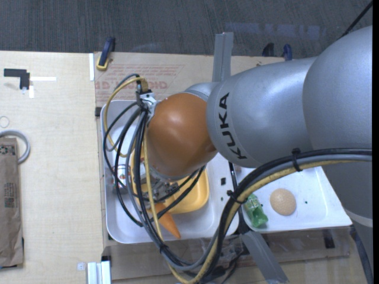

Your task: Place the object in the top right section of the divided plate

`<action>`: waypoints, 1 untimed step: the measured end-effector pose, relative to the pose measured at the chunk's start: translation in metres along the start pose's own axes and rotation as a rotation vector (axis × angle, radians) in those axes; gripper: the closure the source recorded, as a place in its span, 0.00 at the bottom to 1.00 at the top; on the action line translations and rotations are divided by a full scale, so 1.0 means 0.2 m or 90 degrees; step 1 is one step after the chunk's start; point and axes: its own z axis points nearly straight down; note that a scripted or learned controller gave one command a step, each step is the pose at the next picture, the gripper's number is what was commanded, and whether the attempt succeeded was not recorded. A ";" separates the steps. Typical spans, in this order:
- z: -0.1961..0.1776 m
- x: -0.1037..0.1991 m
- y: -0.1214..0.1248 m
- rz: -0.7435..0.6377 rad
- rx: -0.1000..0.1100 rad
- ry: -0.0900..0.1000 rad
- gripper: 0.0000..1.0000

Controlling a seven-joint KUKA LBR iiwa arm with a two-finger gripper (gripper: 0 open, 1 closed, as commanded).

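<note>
Wooden bench [53, 158] carrying two white bins: left bin [118, 226] holding one yellow plate [198, 197] and one orange carrot [169, 225]; right bin [314, 209] holding one tan egg [283, 201], one green item [256, 213]. Arm [266, 120] and cables [133, 158] blocking the gripper, grip state unreadable.

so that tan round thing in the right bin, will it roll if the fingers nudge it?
Probably. The tan round object looks egg-shaped with no flat face, so a nudge would likely roll it across the right bin floor. Its rounded sides may slip from a two-finger pinch. The green item beside it could stop a leftward roll.
</note>
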 end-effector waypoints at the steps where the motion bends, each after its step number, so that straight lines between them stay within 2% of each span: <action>1: 0.00 0.00 0.02 -0.003 0.006 -0.002 1.00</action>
